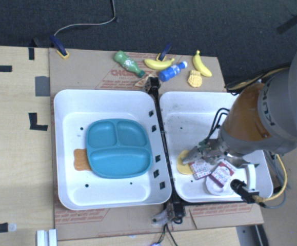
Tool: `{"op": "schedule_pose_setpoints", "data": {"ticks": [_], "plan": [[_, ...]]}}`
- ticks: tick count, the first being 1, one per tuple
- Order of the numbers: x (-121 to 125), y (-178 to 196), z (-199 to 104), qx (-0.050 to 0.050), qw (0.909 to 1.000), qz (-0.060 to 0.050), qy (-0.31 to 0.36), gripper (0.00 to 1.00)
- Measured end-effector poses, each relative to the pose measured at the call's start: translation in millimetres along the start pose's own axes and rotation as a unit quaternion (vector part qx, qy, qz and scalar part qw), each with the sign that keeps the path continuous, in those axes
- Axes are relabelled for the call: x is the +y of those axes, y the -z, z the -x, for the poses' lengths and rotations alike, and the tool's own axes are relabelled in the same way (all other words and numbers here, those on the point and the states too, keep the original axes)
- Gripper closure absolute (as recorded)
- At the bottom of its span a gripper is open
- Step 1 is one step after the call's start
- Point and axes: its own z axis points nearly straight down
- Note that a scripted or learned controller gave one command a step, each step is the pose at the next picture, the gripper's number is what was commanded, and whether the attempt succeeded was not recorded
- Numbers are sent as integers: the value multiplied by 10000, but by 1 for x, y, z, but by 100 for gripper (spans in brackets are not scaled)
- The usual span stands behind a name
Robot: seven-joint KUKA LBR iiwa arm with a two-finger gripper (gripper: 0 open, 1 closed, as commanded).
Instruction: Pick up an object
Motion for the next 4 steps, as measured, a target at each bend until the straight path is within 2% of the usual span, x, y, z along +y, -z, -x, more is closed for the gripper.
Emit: {"op": "schedule_pose_setpoints", "data": {"ticks": [1, 2, 3, 4], "plan": [[6, -1, -17, -7, 10000, -7, 3, 0], [-23, 0, -6, 1, 10000, -1, 6, 0], [-22, 9, -6, 8, 10000, -3, 7, 100], [-20, 97, -97, 13, 10000, -39, 15, 100]]}}
